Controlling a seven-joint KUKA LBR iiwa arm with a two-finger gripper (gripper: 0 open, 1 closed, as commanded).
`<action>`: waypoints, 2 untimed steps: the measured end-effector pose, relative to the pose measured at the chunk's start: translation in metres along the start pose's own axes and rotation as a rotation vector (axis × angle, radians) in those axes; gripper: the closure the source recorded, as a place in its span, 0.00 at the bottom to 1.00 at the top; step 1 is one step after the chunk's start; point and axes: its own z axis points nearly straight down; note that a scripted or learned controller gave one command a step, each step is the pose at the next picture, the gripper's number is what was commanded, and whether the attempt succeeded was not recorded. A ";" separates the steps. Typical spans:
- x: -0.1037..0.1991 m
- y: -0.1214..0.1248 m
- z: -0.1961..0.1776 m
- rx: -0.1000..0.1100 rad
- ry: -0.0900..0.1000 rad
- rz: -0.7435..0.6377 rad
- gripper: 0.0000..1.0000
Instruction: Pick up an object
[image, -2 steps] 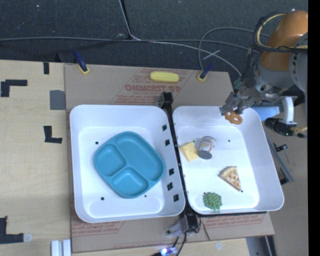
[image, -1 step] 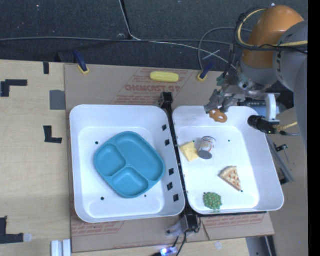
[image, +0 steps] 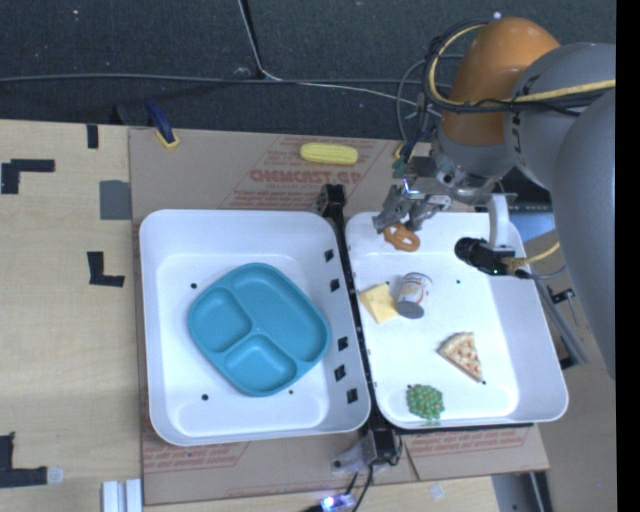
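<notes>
Fingers (image: 393, 218) of the gripper (image: 400, 228) pinch a small brown pretzel (image: 402, 238), lifted over the right bin (image: 535, 330) at its eleven o'clock corner. Below, toward six o'clock, lie a tin can (image: 411, 293) touching a yellow cheese wedge (image: 378, 302), a pizza slice (image: 462, 355) and broccoli (image: 425, 402). At nine o'clock, the left bin (image: 160, 300) carries a blue divided tray (image: 258, 328).

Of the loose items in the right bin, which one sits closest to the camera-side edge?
The green broccoli-like piece, alone near the bin's front wall. The pizza slice, yellow wedge and small can all lie farther back.
</notes>
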 end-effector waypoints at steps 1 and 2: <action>0.056 -0.007 0.010 0.001 0.000 0.000 1.00; 0.118 -0.010 0.012 0.000 -0.001 -0.001 1.00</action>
